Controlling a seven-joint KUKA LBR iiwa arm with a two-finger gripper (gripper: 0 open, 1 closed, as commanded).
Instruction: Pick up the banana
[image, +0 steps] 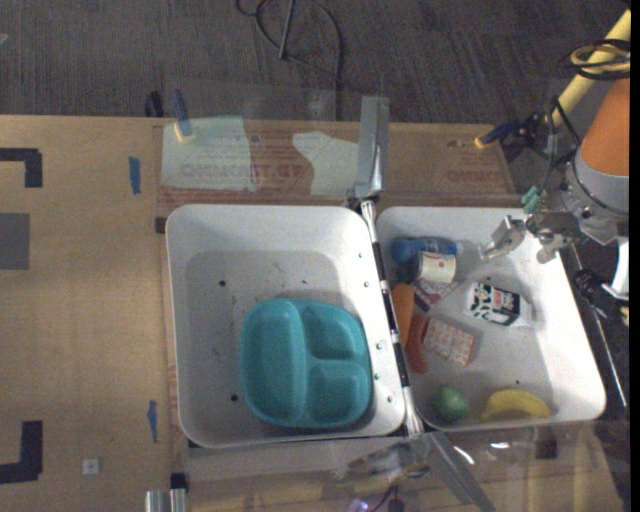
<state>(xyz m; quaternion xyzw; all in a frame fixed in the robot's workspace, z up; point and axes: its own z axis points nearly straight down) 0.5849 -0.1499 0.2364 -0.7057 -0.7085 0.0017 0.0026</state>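
The yellow banana (517, 404) lies in the right bin (575, 345), in its near right corner, close to the front wall. My gripper (522, 245) hovers over the far right part of the same bin, well behind the banana. Its two pale fingers (497, 240) stand apart with nothing between them, so it is open. The orange-banded wrist sits above it at the view's right edge.
A green lime (451, 403) sits just left of the banana. The right bin also holds a black-and-white carton (494, 302), a red-patterned packet (449, 342), a carrot (402, 308) and a blue-capped container (425, 258). A teal divided plate (305, 362) lies in the left bin (200, 300).
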